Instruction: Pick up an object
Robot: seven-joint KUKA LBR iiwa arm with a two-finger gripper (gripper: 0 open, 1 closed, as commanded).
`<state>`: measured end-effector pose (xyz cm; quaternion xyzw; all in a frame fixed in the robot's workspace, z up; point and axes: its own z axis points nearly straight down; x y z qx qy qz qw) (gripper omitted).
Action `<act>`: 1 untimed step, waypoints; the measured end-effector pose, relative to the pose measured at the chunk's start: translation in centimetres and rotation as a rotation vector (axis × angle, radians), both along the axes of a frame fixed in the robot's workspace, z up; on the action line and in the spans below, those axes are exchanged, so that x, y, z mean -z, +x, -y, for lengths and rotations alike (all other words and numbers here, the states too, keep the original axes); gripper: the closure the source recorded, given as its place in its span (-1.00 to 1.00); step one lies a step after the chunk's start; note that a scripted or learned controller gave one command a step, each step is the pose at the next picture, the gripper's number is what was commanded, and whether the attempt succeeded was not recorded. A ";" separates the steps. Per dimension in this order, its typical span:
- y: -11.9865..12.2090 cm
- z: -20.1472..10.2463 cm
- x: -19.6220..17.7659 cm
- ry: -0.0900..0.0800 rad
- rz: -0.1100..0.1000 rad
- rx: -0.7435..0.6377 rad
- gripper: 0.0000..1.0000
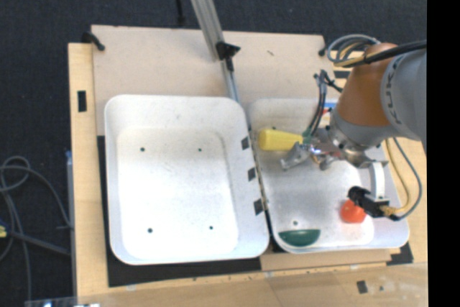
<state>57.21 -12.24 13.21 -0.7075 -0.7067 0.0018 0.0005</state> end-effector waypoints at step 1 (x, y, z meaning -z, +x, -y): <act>-0.1 0.1 3.3 0.000 0.000 0.002 -1.00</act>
